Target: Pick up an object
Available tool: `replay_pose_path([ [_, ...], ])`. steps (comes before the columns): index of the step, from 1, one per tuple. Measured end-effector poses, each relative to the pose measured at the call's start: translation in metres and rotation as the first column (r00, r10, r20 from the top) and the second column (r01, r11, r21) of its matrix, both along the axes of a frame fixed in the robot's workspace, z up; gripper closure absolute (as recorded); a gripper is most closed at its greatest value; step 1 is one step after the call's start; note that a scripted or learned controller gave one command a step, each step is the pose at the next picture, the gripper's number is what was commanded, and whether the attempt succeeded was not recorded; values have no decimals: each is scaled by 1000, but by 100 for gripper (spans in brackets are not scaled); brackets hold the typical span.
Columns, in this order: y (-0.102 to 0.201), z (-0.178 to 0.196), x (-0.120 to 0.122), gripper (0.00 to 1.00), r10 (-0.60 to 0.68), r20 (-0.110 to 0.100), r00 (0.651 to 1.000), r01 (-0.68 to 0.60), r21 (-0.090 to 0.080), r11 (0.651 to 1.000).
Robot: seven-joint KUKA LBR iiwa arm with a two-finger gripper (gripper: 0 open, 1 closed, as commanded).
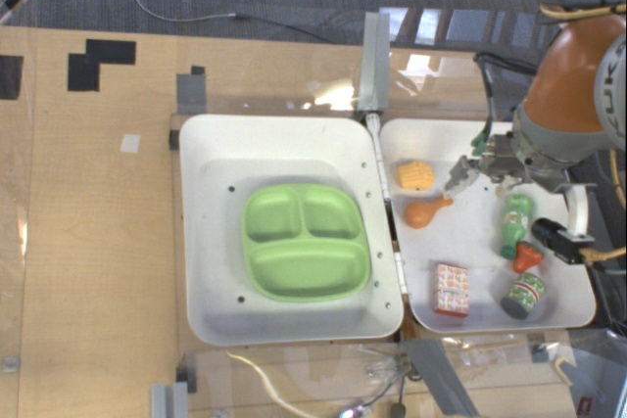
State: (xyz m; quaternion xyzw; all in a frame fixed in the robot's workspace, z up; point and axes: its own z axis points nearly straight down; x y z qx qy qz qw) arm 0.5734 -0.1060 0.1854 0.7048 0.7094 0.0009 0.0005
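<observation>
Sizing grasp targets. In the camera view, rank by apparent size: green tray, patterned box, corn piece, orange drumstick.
1. green tray, far the largest, in the left bin.
2. patterned box, in the right bin.
3. corn piece and orange drumstick: these look about alike, so I won't rank them.

Single fixed camera above the pale wooden counter [88,240] — slanted downward view, both shallow white bins [201,240] framed mid-distance.
</observation>
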Motion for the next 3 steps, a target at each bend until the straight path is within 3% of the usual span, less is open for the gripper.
replay_pose_path([
  [1, 9, -90, 40, 0, -3, 3, 1000, 3, 0, 1000],
  [2, 20, -94, 35, 0, -5, 14, 1000, 5, -3, 1000],
  [3, 23, -81, 38, 100, -3, 22, 1000, 3, 2, 1000],
])
